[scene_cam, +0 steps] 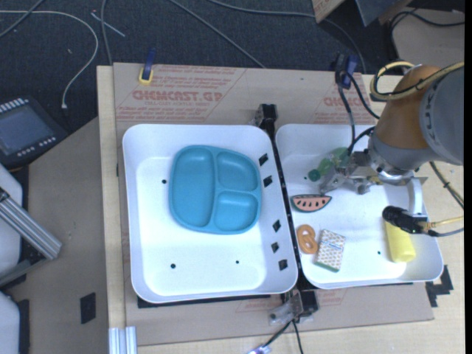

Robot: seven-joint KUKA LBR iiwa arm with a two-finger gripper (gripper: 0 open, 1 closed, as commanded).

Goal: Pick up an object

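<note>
One checked packet (330, 250) lies at the near edge of the right bin (361, 223), touching one orange pretzel (306, 238). One yellow block (402, 246) lies in the bin's near right corner. Farther back is one watermelon slice (310, 202), red with a green rind. The left bin (206, 264) holds one blue divided plate (215, 189). Farthest back in the right bin, the hand (341, 179) sits low over one pale green toy (335, 158), blurred and partly hidden. I cannot tell whether the hand is open or gripping. Two white bins on one tabletop (221, 80).
</note>
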